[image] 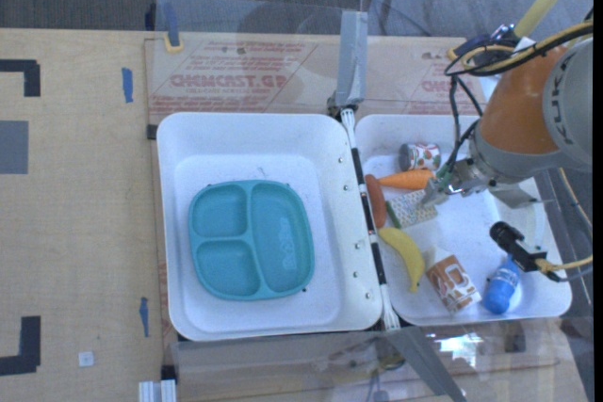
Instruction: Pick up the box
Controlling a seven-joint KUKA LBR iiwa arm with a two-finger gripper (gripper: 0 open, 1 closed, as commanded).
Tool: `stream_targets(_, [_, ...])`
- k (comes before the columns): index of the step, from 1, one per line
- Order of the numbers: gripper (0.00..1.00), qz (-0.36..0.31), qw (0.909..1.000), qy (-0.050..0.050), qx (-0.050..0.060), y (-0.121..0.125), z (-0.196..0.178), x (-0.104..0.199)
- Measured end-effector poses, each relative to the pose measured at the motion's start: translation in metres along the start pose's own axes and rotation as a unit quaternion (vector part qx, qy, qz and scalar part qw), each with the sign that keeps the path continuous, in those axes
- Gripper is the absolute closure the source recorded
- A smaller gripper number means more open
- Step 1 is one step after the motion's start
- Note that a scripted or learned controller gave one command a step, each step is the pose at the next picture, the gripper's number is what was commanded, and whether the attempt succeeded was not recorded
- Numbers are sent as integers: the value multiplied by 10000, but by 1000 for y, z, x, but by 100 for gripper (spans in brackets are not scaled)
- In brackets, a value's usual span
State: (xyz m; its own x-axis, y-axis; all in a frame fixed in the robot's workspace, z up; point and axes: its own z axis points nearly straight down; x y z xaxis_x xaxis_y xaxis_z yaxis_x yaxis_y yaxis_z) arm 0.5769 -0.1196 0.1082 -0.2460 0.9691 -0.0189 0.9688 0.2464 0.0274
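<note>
Hovering in right bin [556, 297]: jaws [436, 191], state unclear, just above box [412, 210]; carrot [407, 180] crowding beside.

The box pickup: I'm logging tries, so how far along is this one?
Done: the arm has reached into the right bin, with its gripper low over the small patterned box, which lies between the carrot and the banana. In hand: nothing that I can confirm; the box rests on the bin floor. Left: grasping and lifting it.

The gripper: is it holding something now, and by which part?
It cannot be told. The gripper sits low over the right bin, beside a carrot and a small box.
</note>
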Motion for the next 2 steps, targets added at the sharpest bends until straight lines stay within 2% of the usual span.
stream_targets(1, [100,-848,9963,-34,-104,-38,4,15])
stream_targets(2, [100,-258,9995,93,124,28,-78,80])
